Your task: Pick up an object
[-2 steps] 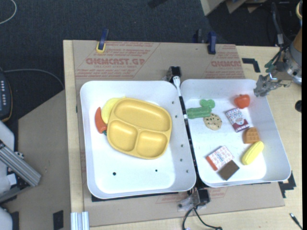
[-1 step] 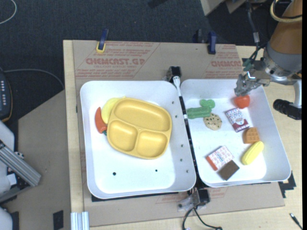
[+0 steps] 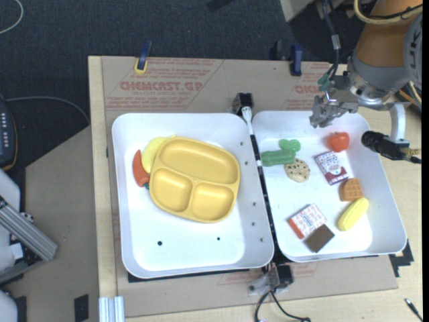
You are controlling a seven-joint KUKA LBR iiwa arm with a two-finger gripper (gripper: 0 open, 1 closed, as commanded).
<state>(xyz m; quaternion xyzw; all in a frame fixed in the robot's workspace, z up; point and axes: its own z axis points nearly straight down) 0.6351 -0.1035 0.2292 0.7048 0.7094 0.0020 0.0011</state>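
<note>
Nearest the lens, a brown block (image 3: 321,237) overlapping a red-and-white packet (image 3: 306,219) at the front of the right bin (image 3: 395,237), with a yellow banana-like piece (image 3: 352,214), waffle (image 3: 350,190), second packet (image 3: 331,166), cookie (image 3: 296,170), green toy (image 3: 281,153) and red tomato-like piece (image 3: 339,141) scattered well apart, seemingly for easy single picks. At the bin's far edge, gripper (image 3: 324,115) poised above bare floor, nothing between its fingers, open or closed impossible to tell. Across the divider, yellow divided tray (image 3: 194,178) tipped over a red piece (image 3: 140,170) in the left bin (image 3: 134,247).
</note>
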